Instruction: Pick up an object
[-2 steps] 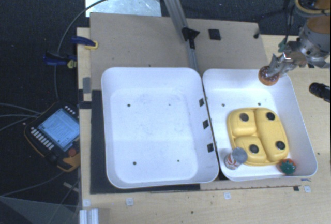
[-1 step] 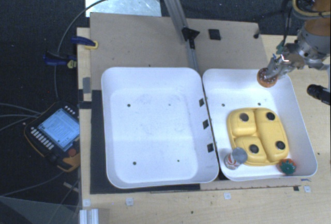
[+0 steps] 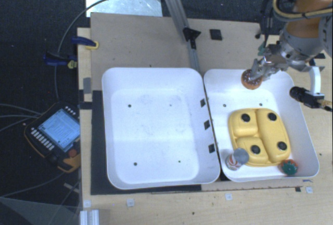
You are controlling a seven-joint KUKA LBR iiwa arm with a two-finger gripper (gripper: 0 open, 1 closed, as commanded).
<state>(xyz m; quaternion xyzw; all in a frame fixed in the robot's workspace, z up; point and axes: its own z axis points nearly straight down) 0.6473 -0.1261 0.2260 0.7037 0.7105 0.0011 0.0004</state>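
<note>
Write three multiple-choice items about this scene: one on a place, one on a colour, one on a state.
1. Where does the large yellow object lie?
A. in the left bin
B. in the right bin
C. on the bench outside the bins

2. What colour is the small ball at the right bin's near right corner?
A. green with some red
B. blue
C. white

3. Where is the gripper?
A. over the left bin
B. at the right bin's far edge, by a small brown object
C. beside the handheld screen

Answers: 1 B, the yellow object fills that bin's middle. 2 A, green shows with a red patch. 3 B, the arm's tip meets the brown object there.
</note>
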